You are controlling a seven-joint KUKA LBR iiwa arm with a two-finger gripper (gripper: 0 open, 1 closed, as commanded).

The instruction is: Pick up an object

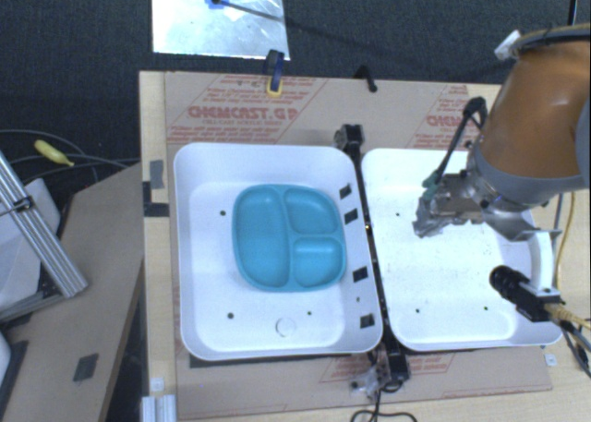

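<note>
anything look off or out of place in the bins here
Nothing looks spilled or damaged. The blue divided plate lies flat in the left bin, turned a little askew to its walls. The claw sits over the right bin, away from the plate.

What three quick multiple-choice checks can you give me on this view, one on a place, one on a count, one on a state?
1. Where does the blue plate lie?
A. In the left bin
B. In the right bin
C. On the cardboard beyond the bins

2. How many compartments does the plate have?
A. One
B. Three
C. Five

3. How does the plate sit?
A. Upside down
B. Standing on its edge against the bin wall
C. Flat, open side up

Answers:
1 A, the plate rests on the floor of the left bin, while the claw is over the right bin.
2 B, ridges split it into one large section and two smaller ones.
3 C, its hollow compartments face the camera.
</note>
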